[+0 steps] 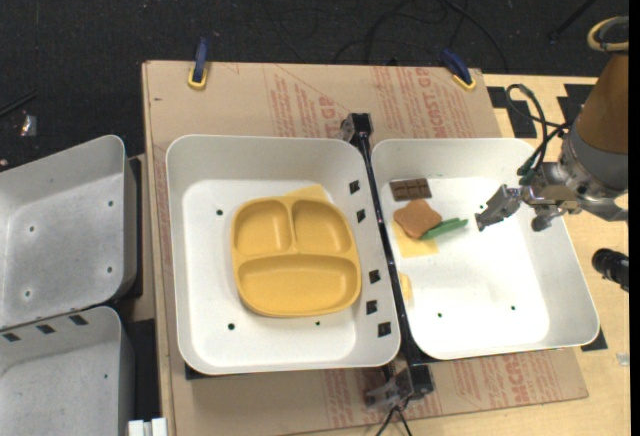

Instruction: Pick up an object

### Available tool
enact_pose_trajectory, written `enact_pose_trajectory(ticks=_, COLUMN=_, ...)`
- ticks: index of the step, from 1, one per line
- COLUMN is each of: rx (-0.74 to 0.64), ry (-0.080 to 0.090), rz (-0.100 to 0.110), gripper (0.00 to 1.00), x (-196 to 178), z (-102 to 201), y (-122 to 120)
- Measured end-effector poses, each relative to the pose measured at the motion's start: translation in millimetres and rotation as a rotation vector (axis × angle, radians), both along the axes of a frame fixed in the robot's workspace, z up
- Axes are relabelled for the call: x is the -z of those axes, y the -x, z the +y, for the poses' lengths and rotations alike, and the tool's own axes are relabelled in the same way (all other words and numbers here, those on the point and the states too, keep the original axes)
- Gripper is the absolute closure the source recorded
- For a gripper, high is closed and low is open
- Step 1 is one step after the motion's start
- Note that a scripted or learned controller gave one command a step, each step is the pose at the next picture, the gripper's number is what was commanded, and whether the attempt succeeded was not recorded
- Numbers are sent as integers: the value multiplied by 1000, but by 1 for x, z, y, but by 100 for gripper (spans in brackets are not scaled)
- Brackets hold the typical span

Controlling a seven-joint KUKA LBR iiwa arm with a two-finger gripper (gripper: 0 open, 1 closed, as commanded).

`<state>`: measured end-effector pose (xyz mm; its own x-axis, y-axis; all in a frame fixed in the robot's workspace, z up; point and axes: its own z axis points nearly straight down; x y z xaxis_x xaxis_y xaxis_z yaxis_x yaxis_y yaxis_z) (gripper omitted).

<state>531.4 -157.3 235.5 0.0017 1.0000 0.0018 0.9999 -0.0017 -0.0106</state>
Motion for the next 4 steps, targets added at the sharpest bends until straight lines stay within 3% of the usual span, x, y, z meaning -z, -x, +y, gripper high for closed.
enact_pose_trajectory(ticks=1, rx=-3, ry=2, rz=-10, gripper=0, x=-5, z=0, y=-2)
enact_pose_trajectory(ticks=4, rx=0, ry=1, rz=-5, gripper=0, x=139, z=13, y=-3)
